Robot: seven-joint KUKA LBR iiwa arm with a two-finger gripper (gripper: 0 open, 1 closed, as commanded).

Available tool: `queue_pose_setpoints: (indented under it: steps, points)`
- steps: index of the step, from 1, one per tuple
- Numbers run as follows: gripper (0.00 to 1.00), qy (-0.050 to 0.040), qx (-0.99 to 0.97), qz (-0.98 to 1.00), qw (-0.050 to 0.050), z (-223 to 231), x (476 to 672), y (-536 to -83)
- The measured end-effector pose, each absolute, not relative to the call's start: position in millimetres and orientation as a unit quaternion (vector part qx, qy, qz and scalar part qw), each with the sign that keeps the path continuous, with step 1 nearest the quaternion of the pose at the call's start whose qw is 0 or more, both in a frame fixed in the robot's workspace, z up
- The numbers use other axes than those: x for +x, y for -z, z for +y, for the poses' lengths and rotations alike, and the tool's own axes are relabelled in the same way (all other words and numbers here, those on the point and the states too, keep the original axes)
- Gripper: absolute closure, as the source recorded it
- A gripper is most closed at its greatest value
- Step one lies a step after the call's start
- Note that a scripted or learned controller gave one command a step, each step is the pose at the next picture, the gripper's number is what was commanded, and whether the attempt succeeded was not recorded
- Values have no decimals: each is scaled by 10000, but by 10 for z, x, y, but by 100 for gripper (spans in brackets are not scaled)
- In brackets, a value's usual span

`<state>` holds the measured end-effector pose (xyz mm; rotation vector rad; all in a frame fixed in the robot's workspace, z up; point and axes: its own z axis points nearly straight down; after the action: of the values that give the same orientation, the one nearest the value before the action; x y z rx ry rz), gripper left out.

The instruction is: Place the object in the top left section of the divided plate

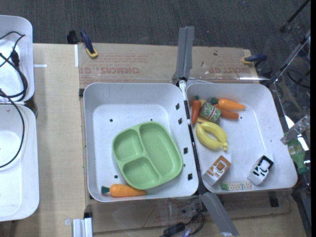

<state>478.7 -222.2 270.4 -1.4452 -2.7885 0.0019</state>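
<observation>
The task looks barely begun: the green divided plate (pixel 147 156), lying in the left bin (pixel 96 132) at centre frame, has nothing in any of its three sections, the top left one included. Which object is meant cannot be told. A carrot (pixel 123 190) lies on that bin's floor just below the plate's lower left rim. The right bin (pixel 276 132) holds a banana (pixel 212 135), a strawberry (pixel 211 112), three more carrots (pixel 230 104) in its upper left corner, a small orange carton (pixel 217 169), a black and white carton (pixel 260 170) and a flat pale strip (pixel 236 185). Part of the arm (pixel 296 137) shows at the right edge; whether the tool is apart or together cannot be told
</observation>
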Motion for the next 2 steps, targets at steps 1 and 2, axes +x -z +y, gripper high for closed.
queue_pose_setpoints:
  steps: [1, 2]
  points:
    - [100, -3, -4215, -9068, 0, -1556, 4783, -2270]
    - [100, -4, -4214, -9069, 1, -1397, 4783, -2037]
